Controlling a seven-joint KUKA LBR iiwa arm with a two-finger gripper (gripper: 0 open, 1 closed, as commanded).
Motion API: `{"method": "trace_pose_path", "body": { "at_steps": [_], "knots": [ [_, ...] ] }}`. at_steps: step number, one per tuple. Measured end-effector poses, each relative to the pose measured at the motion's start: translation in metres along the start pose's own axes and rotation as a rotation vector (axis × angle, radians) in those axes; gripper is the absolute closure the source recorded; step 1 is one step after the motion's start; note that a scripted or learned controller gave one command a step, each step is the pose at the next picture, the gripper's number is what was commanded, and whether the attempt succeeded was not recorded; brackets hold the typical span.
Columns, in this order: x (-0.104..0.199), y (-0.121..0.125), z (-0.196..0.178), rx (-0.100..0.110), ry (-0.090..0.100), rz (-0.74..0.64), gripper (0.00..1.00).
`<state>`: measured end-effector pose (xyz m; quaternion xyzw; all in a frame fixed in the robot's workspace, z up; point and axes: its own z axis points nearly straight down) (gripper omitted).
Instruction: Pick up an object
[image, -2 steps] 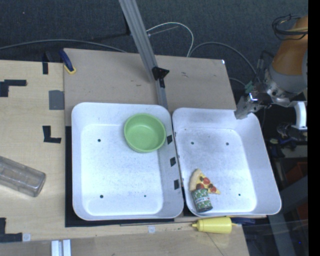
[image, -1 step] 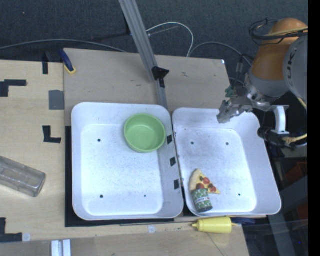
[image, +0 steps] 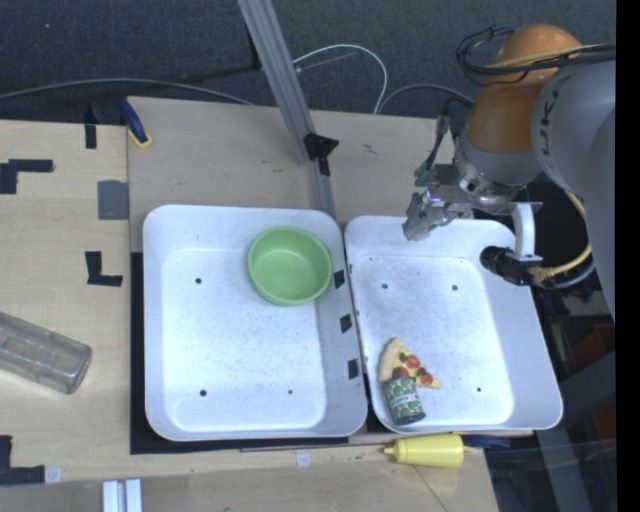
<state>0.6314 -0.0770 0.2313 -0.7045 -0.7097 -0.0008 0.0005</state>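
Right bin: pizza slice and can near front, well apart from jaws; jaw state unclear.

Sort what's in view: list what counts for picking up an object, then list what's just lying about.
For the job:
green bowl in the left bin
pizza slice toy and green can in the right bin
gripper

Lying about:
yellow bottle by the bins' near edge
clear plastic container on the bench

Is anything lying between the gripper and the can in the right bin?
Nothing visible. The gripper is over the right bin's far rim; the can lies near the front beside a pizza slice, with bare floor between.
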Motion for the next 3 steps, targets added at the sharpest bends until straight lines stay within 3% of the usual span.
{"method": "trace_pose_path", "body": {
  "at_steps": [2, 3],
  "knots": [
    [0.102, 0.0, -0.01, 0.002, 0.0, 0.001, 1.0],
    [0.163, -0.004, 0.003, 0.004, -0.001, 0.0, 1.0]
  ]
}}
